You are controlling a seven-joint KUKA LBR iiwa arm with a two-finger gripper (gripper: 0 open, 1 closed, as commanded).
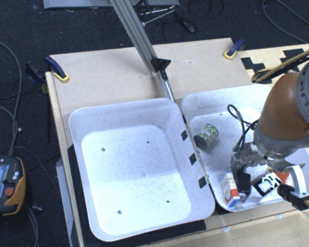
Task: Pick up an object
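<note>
My gripper (244, 183) is low in the right bin (208, 102), near its front edge, hanging from the grey arm with the orange band (283, 112). A small red, white and blue carton (230, 190) stands just left of the gripper, touching or nearly touching it. A green and grey can-like object (206, 135) lies on its side farther back, by the bin's left wall. A red and white object (294, 178) lies at the front right, partly hidden by the wrist. The view does not reveal anything held.
The left bin (132, 169) sits beside the right one, and they share a raised divider (194, 154). A slanted metal pole (137, 31) rises behind the bins. Cables loop off the arm at the right edge (283, 65).
</note>
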